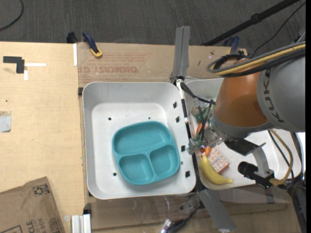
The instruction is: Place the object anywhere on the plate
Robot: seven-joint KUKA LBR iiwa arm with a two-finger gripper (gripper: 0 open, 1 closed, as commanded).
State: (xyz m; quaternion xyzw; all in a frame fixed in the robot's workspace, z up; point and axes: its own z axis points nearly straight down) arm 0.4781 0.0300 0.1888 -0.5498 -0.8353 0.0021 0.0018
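From the camera view, the grey arm with its orange band is being seen reaching in from the right, over the right-hand shallow white bin (286,144). The pincer (204,142) is being hidden among cables and the wrist body at the bin's left wall, so whether it is apart or together cannot be told, and nothing is being shown between it.

A yellow banana (212,173) is lying in the right-hand bin, just below and slightly right of the pincer in this view. Its long axis is running from upper left to lower right, with the curve bowing toward the lower left, one end pointing up toward the pincer and the other toward the bin's near corner. A small red-and-white printed box (218,161) is lying just beside it, seemingly touching.

The teal three-compartment plastic plate (146,152) is sitting in the left-hand white bin (97,130), well to the left of the pincer across the shared walls.

Judged from this, the object is probably the banana; a short drop toward it is being called for, then a leftward carry.
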